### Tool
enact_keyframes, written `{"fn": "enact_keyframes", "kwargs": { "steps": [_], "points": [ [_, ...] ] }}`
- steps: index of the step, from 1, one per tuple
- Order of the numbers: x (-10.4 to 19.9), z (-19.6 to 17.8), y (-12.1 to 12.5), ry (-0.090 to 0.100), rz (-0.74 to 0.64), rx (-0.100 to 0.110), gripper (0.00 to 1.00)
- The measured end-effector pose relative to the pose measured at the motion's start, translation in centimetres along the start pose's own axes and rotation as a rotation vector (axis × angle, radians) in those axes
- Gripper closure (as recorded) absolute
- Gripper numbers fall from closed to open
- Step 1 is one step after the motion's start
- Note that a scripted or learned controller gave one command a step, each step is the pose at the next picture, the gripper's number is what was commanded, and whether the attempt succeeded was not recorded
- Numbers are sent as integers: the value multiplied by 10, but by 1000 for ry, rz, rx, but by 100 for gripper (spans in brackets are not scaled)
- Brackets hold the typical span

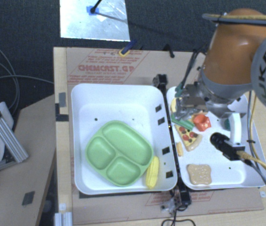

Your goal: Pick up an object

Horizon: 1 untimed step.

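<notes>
My gripper (185, 110) hangs low over the far left part of the right bin (227, 179), under the grey and orange arm. Just below it lie a green strip-shaped toy (185, 125) and a slice of toy pizza (190, 138). A red toy (201, 122) sits right beside the gripper, on its right. A yellow piece (174, 106) peeks out at the gripper's left, partly hidden. Nearer the front of the bin lies a slice of toy toast (199, 174). I see nothing held in the gripper.
The left bin (109, 95) holds a green divided plate (119, 152) and a yellow corn cob (152, 171) at its front right. A small yellow stick (179, 149) lies by the divider. A teal piece (227, 124) and a white piece (236, 127) lie under the arm.
</notes>
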<state>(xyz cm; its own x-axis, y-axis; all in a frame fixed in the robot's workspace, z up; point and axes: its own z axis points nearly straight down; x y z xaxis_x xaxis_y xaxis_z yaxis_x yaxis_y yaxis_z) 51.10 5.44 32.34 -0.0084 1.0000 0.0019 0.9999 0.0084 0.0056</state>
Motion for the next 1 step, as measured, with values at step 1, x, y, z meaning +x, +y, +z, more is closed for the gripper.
{"fn": "enact_keyframes", "kwargs": {
  "steps": [1],
  "points": [
    [102,128,39,0,-3,15,100]
  ]
}}
